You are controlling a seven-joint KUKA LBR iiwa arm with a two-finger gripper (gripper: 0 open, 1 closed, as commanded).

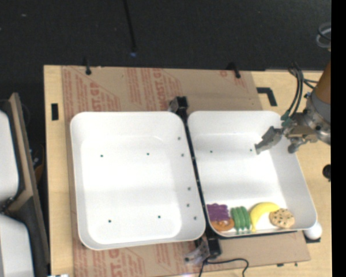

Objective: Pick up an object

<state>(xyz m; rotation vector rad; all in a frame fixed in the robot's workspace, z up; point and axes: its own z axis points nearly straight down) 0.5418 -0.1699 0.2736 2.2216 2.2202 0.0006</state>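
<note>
Several small toy foods lie along the front edge of the right bin (230,154): a purple grape bunch (219,212) on an orange piece (222,226), a green ridged item (240,219), a yellow rounded one (264,210) and a chocolate-chip cookie (282,217). My gripper (274,148) hovers over the right bin's far right part, well behind the foods. Its fingers (265,140) stand spread open with nothing between them.
The left bin (132,178) lies beside the right one, with a black clip (179,104) at the joint between them at the back. Both rest on a cardboard sheet (121,88). Cables (297,94) hang near the wrist.
</note>
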